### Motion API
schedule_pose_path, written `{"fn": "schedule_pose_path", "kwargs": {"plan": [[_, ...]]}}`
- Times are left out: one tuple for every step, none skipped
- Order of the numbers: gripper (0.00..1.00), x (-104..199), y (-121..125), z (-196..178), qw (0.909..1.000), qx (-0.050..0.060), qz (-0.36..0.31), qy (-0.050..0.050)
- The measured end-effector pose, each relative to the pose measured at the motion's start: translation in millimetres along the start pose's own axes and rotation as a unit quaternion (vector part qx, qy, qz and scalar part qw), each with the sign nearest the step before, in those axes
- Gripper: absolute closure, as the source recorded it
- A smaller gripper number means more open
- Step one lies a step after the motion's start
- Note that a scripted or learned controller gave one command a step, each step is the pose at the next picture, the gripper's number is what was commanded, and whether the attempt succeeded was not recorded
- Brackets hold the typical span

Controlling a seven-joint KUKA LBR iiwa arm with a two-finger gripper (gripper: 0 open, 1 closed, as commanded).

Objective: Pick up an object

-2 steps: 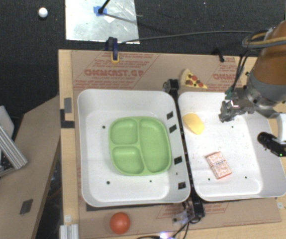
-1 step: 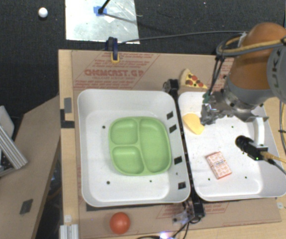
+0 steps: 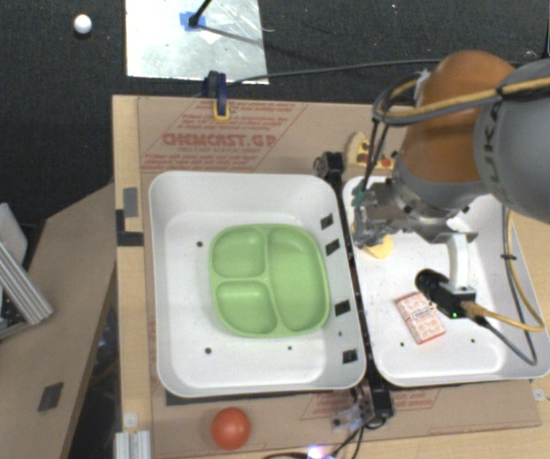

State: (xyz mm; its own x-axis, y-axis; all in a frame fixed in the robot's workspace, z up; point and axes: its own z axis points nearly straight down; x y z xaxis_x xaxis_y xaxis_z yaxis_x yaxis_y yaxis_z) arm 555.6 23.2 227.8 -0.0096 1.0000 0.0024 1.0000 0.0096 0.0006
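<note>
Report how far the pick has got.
Done: the arm has reached into the right bin, and the tool sits low by its left wall, over a yellow object. In hand: nothing visibly; a grasp cannot be confirmed from this angle. Left: gripping and lifting an object. The pink packet lies on the bin floor, and the green tray sits in the left bin.

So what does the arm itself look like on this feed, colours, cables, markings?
The arm is bulky and grey, with a rounded orange band above the wrist and dark lettering on the grey shell. Yellowish and dark cables loop across the band. The gripper is a metallic grey assembly. A black sensor unit with an orange cable sits below.
</note>
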Motion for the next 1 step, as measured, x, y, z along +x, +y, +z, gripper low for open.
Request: {"fn": "schedule_pose_path", "kwargs": {"plan": [[1.00, 49.0, 1.1, 10.1, 1.0000, 0.000, 0.000, 0.000]]}}
